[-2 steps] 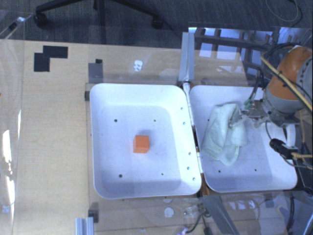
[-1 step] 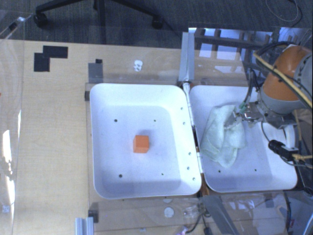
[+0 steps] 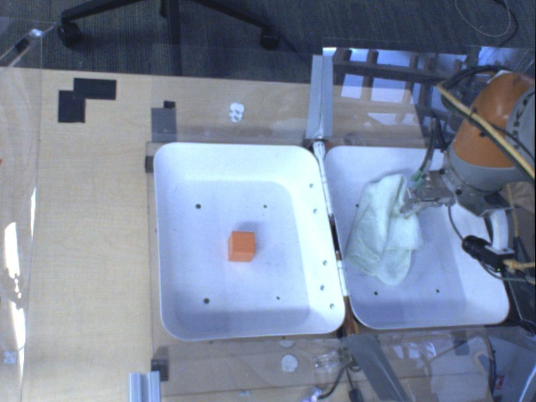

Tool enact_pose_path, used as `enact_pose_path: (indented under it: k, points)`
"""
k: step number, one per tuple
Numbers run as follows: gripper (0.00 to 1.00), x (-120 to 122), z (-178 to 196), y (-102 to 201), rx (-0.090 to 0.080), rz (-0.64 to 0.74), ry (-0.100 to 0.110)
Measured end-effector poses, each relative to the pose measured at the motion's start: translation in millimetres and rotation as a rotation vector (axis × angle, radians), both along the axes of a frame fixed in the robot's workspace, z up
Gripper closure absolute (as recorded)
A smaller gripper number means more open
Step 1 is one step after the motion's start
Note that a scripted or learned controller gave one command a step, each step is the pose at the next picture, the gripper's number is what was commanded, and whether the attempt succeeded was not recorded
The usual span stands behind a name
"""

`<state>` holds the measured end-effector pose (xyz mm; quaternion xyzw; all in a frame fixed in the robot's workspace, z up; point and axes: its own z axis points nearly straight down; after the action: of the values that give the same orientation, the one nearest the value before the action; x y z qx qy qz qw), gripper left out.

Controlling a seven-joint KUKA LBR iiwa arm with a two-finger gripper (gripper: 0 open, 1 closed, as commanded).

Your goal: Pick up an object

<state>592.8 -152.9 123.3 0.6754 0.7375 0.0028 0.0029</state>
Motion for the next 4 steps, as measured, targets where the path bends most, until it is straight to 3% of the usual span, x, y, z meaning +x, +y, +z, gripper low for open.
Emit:
enact_pose_path:
  k: [1, 2, 3, 4]
  points:
    - [1.00, 77, 93, 50, -0.001, -0.086, 0.002]
    - [1.00, 77, 96, 61, 0.002, -0.431, 0.004]
    - [1.00, 76, 62, 84, 0.003, -0.560, 0.006]
    - [1.00, 62, -3, 52, 0.006, -1.191, 0.006]
